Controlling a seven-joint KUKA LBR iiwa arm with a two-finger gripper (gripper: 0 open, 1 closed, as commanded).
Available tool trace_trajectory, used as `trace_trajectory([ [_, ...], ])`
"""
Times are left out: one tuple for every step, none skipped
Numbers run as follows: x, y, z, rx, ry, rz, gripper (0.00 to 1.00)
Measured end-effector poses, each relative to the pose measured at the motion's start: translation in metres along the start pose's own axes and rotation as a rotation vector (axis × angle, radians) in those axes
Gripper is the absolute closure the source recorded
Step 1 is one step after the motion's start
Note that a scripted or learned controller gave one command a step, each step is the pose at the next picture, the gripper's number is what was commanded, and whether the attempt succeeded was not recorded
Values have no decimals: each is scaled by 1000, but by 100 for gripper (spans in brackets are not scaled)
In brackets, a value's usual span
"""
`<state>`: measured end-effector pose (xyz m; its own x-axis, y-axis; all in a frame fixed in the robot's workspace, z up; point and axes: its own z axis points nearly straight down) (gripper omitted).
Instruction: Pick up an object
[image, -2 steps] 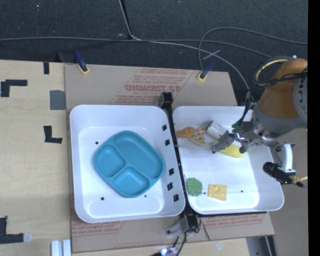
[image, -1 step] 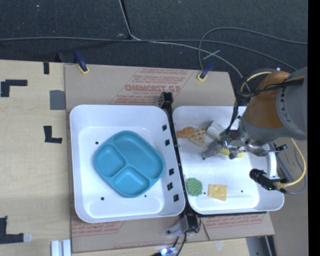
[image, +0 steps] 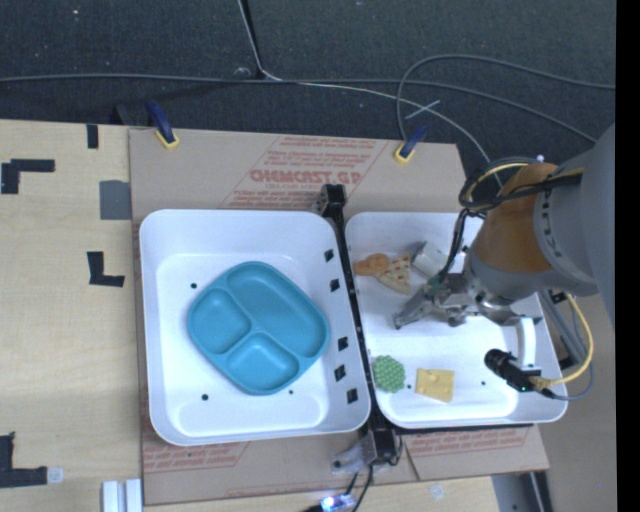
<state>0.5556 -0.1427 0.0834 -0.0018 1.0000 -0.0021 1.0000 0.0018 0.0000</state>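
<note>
Nearest the camera, at the front of the right bin (image: 470, 412): a small green bumpy round thing (image: 389, 374) and, just beside it, a yellow wedge like cheese (image: 434, 384), both lying flat on the white floor, apart from each other. To the left, in the left bin (image: 160, 300): a big blue plate (image: 258, 326) with three parts, lying flat in the middle. Further back in the right bin: the claw (image: 412, 312), low over the bin floor, pointing left, well apart from the green thing and the cheese wedge. Cannot tell if clenched or released, too small and dark to see. Just behind the claw, near the back wall: a tan piece like pizza (image: 386, 268) with a pale scrap (image: 427, 258) beside it. Behind, the grey arm with its orange band (image: 512, 228). Furthest back, on the bench (image: 60, 300): brown cardboard (image: 290, 170) under the bins, two clips (image: 160, 128) on its far edge.
</note>
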Motion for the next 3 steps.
trace_trajectory([
  [0, 1, -12, -3, -1, -1, 100],
  [3, 12, -65, -3, 1, 0, 100],
  [1, 5, -125, -5, 1, 1, 100],
])
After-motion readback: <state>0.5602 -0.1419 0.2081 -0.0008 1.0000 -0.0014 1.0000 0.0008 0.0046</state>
